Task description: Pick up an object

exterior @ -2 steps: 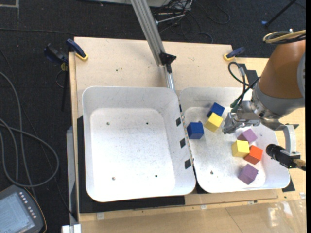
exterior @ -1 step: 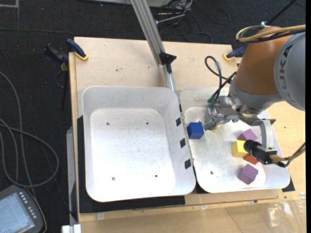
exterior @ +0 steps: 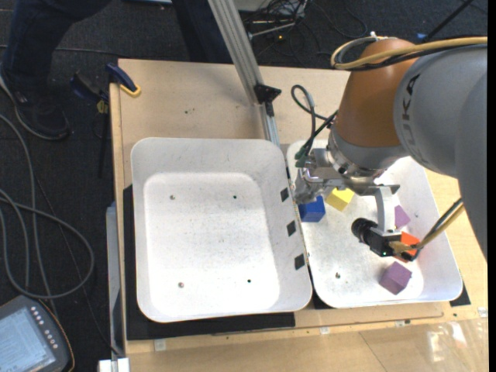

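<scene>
My claw (exterior: pixel 309 180) hangs low over the right bin (exterior: pixel 434 285), close to its left edge. I cannot tell how wide it is open, and I cannot see anything held in it. The blue cube (exterior: pixel 312 209) sits just under it, right by the bin's left wall. That is the thing I think I am going for. The yellow block (exterior: pixel 339 200) lies just beside the cube, maybe touching it.

Here is what could go wrong. The cube is so close to the wall that my claw could bump the wall on the way down. The yellow block is in the way too, so I could push it, or pinch both at once. If I grab the cube by a corner, it could twist and pop out.

The cube looks smooth, with flat sides and sharp corners. The yellow block has flat sides too. A purple block (exterior: pixel 396 277) with slanted faces lies near the bin's near right corner, well apart from my claw. Both bins are white, shallow and smooth, with round corners. I think they are hard plastic. The left bin (exterior: pixel 155 161) has small dark specks on its floor.
</scene>
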You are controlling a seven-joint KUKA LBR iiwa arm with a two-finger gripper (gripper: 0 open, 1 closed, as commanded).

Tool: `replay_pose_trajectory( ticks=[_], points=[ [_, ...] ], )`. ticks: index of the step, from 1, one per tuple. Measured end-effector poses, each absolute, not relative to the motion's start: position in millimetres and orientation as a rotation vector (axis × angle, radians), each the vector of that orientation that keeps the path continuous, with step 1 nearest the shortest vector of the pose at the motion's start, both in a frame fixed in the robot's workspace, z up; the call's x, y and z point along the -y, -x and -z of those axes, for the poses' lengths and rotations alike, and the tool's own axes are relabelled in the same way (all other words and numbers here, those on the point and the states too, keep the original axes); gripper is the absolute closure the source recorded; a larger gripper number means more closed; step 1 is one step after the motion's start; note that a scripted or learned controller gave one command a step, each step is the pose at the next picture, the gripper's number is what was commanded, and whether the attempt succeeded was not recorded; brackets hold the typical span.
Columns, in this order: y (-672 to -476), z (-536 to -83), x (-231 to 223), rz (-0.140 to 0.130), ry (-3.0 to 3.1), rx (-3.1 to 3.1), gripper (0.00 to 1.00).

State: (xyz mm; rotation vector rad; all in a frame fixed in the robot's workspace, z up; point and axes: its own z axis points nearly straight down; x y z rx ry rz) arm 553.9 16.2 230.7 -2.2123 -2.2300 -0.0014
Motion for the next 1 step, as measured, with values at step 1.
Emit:
replay_pose_trajectory(
  ticks=[1],
  points=[
    [-570.0,-228.7,-75.6,0.004,2.212,2.231,1.00]
  ],
)
